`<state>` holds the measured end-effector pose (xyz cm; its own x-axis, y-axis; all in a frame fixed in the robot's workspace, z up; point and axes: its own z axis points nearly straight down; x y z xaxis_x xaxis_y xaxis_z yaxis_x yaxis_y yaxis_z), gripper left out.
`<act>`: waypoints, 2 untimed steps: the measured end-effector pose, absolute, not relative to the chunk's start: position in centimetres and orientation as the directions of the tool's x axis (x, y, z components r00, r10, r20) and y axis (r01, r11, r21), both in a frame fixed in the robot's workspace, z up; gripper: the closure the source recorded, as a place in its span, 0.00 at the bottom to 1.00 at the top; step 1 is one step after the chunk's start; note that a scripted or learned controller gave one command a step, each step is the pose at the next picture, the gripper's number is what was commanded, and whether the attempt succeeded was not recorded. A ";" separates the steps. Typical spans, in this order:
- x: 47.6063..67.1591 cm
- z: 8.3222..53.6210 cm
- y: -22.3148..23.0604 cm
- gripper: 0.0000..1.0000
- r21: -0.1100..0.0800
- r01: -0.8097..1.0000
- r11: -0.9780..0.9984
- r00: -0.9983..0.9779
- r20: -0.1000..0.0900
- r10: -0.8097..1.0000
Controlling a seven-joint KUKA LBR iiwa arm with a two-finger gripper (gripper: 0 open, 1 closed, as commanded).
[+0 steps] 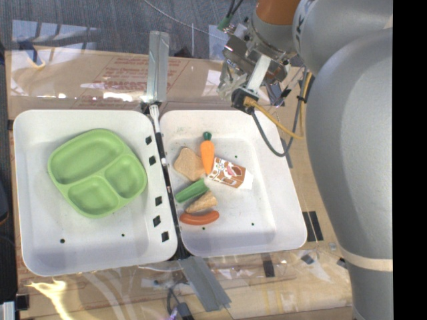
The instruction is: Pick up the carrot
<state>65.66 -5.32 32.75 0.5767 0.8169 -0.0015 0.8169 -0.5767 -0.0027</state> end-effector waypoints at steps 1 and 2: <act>65.6 37.5 2.4 1.00 -0.002 0.810 -0.587 0.587 0.000 0.810; 65.6 32.5 7.7 1.00 -0.008 0.897 -0.441 0.441 -0.004 0.897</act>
